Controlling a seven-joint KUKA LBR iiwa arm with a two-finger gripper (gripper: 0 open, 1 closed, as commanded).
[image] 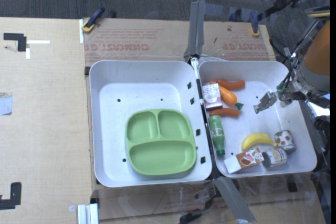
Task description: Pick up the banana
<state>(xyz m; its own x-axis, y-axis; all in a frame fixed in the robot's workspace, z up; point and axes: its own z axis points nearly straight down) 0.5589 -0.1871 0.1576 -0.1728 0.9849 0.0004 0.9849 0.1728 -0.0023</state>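
Your hand (264, 103) hangs over the right bin (247, 68) with nothing in it, how wide it is I cannot tell, so I think you must bring it nearer to the banana (256, 140) by the cans (278, 149).

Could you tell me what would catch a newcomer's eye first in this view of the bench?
Most likely the green divided plate, lying alone in the left bin. Next comes the clutter in the right bin: the yellow banana near its front, a carrot and a green bottle along its left side. The gripper hangs over that bin's right part, above and apart from the banana.
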